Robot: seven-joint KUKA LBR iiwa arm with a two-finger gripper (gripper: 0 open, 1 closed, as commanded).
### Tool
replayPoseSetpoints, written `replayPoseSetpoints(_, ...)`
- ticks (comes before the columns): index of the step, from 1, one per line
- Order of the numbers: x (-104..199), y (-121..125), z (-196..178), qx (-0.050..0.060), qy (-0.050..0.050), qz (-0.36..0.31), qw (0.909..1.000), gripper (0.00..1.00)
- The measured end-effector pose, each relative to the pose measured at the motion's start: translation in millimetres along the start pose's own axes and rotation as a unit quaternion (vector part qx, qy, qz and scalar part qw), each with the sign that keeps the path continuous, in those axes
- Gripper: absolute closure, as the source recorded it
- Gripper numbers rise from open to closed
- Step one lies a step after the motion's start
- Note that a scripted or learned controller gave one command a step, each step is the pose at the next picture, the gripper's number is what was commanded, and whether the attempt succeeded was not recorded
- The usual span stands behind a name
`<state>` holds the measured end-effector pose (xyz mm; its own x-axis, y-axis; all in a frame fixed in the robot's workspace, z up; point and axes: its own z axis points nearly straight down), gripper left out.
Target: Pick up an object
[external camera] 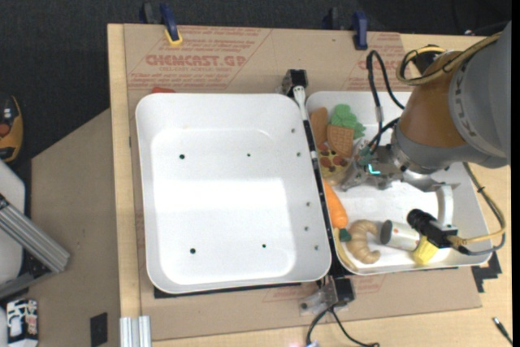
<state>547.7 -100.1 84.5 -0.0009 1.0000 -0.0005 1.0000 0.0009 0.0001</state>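
Orange carrot-shaped toy (337, 207) is lying along the left wall of the right shallow white bin (394, 207), apart from the gripper (366, 169), which sits just up and right of the carrot. Honestly can't tell if it's open or closed. Past the carrot's far end there's a brown waffle-like piece (340, 140), then a green leafy toy (347, 118). Near its close end is a tan croissant-shaped toy (363, 241). The left shallow white bin (219, 191) is on the carrot's other side.

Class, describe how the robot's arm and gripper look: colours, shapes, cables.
The arm is thick, rounded and grey, with a broad orange band above the wrist. The gripper is small grey metal with a teal light. Thin black cables loop alongside.
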Motion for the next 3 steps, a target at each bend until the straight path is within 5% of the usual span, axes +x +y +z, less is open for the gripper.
replayPoseSetpoints(1,-21,50,-41,-0.004,-0.001,-0.001,1.0,0.0)
replayPoseSetpoints(2,-89,106,-82,-0.005,-0.003,0.001,1.0,0.0)
replayPoseSetpoints(3,-115,119,2,0.006,0.009,0.0,0.9999,0.0)
